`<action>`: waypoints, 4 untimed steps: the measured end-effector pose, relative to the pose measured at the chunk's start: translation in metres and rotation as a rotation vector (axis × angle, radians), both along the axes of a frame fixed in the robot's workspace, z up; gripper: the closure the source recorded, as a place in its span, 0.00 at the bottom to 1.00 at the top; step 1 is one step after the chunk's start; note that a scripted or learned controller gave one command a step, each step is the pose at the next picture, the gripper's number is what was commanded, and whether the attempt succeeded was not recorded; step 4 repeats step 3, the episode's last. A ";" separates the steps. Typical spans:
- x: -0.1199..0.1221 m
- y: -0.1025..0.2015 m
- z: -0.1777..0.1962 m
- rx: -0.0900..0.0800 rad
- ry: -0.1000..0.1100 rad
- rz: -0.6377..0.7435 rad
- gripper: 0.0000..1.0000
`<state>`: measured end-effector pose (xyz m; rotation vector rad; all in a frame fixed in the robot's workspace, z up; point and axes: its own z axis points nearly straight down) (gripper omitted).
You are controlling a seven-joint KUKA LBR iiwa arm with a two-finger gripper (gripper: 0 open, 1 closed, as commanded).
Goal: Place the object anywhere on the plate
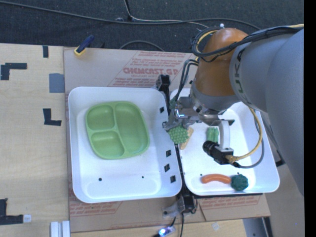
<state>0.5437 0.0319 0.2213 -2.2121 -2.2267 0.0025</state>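
Note:
A light green divided plate (117,130) lies in the left bin (79,181), toward its far left. My gripper (177,124) hangs over the wall between the two bins, shut on a knobbly green and yellow toy food piece (179,134) that shows just below its fingers. The piece sits a short way right of the plate's right rim. The grey arm with its orange band reaches in from the upper right and hides the far part of the right bin (264,179).
In the right bin lie a small light green piece (212,134), an orange sausage-shaped toy (215,179) and a dark green lump (240,182) near the front edge. A black cable fitting (217,152) hangs off the wrist above them.

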 end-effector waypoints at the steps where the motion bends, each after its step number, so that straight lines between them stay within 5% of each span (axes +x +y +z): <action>1: 0.010 0.062 -0.004 0.001 -0.001 0.002 1.00; 2: 0.017 0.126 0.000 0.001 -0.002 0.002 1.00; 3: 0.017 0.121 -0.001 -0.002 -0.001 -0.004 0.00; 4: 0.017 0.121 -0.001 -0.002 -0.001 -0.004 0.00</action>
